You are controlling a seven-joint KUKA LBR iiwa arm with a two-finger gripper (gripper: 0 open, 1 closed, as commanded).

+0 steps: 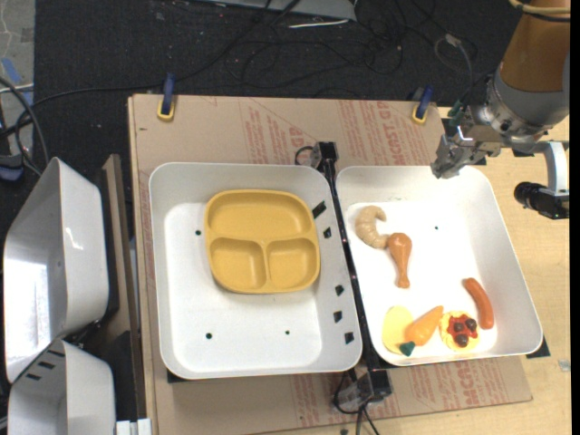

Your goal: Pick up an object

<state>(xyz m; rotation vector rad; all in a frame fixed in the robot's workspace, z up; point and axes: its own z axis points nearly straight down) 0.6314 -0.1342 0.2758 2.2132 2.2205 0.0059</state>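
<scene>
Camera view
Tool (450,163): at the upper right, hanging over the far rim of the right bin (507,243), near that bin's far right corner; whether it is released or clenched cannot be told, and nothing shows in it.
Arm (535,53): reaches in from the upper right, orange band above the grey wrist.
Right bin contents: a pale croissant (369,225) and a drumstick (401,256) touching one another near the middle-left; a sausage (478,302) by the right wall; a carrot (422,326) lying on a yellow slice (393,326) at the near edge; a small yellow piece with red and dark bits (460,329) just beside the carrot.
Objects relative to tool: all lie nearer the camera than the tool and apart from it; the croissant is the closest, down and to the left; the carrot and sausage are well apart.
Left bin (181,315): holds a yellow divided plate (263,241) in its far half.
Worktop (272,120): brown board under both bins, with two clamps at its far edge.
</scene>
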